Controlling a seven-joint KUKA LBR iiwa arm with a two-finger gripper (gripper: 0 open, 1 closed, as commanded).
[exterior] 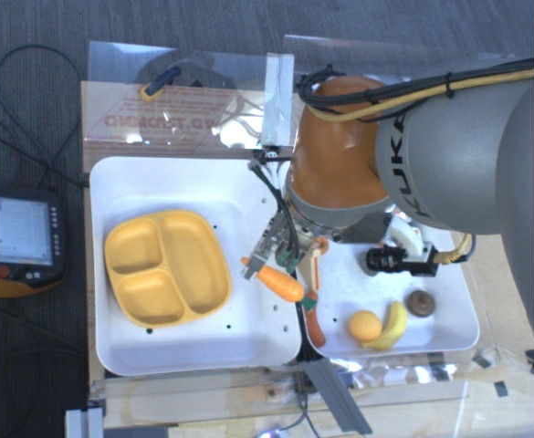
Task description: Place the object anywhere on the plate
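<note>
A yellow plate [164, 267] with three compartments lies in the left bin [157, 176]. My gripper [274, 255] hangs over the right side of that bin, close to the divider between the two bins. An orange carrot [280, 284] sits slanted between the fingers, its free end pointing down and to the right. The gripper is shut on the carrot. It is to the right of the plate, a short gap away from the plate's rim. The arm's orange band and grey body hide much of the right bin's far part.
The right bin [449, 336] holds a hot dog in a bun [314, 272] beside the divider, an orange [365, 327], a banana [394, 324] and a brown round piece [421, 303]. A teach pendant [18, 240] lies left of the bench.
</note>
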